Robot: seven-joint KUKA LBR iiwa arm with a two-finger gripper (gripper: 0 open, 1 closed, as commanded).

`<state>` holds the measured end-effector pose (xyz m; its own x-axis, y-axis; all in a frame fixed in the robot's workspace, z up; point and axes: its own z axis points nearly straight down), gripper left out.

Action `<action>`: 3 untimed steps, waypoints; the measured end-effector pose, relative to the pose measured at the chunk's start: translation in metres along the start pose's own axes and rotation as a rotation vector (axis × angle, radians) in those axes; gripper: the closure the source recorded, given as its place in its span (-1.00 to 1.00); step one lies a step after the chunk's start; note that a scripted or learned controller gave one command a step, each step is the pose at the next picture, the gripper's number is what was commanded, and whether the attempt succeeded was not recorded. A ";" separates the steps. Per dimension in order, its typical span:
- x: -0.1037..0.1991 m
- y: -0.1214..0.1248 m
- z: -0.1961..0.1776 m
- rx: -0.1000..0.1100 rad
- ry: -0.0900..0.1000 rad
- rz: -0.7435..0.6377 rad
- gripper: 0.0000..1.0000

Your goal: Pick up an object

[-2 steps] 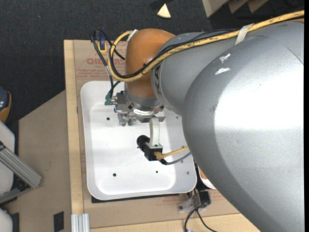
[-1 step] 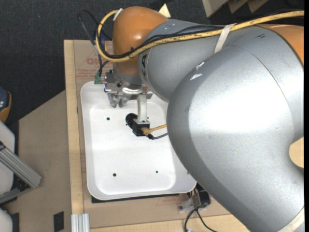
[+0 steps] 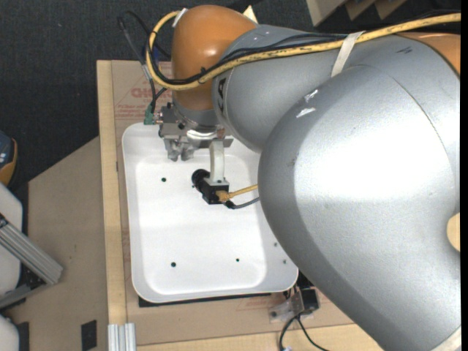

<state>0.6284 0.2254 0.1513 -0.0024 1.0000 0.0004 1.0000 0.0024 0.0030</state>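
Left and near floor of white bin (image 3: 190, 262) bare, open from above. Grey arm (image 3: 351, 159) overhangs its right side and far edge. Gripper (image 3: 179, 151) sits low by the far rim.

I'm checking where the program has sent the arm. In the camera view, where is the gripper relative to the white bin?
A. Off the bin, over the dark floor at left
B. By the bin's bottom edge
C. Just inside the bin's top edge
C: the gripper hangs just inside the top edge of the white bin, well away from its bottom rim.
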 end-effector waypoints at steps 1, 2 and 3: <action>-0.034 -0.068 0.058 0.017 -0.004 0.005 1.00; -0.039 -0.155 0.054 0.015 -0.001 0.003 1.00; -0.005 -0.118 -0.053 -0.009 0.006 -0.002 1.00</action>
